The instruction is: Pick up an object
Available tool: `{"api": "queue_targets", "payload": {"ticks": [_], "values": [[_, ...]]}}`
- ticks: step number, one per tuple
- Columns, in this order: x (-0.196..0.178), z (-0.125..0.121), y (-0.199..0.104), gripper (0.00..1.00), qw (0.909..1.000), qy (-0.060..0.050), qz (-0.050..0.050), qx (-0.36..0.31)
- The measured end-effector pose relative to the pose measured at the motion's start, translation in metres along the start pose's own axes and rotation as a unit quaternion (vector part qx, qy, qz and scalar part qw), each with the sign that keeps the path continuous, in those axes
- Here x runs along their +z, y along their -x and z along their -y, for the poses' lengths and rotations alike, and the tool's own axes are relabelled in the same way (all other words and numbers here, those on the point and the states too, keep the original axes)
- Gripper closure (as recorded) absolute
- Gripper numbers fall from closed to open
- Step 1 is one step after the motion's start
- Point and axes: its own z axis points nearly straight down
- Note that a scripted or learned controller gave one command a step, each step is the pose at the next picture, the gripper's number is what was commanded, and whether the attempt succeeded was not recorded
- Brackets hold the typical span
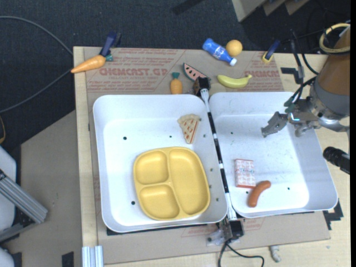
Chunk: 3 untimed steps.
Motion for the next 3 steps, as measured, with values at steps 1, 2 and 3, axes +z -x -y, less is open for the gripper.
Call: {"api": "queue_targets", "payload": {"ticks": [1,2,3], "values": [[0.063,0.071,-0.013,0.0,1.0,-0.001,0.0,0.001],[0.119,0.071,-0.039,0.0,1.0,-0.001,-0.001,0.0],[0.132,0.014,0.034,0.0,1.0,0.005,0.002,0.001]]}}
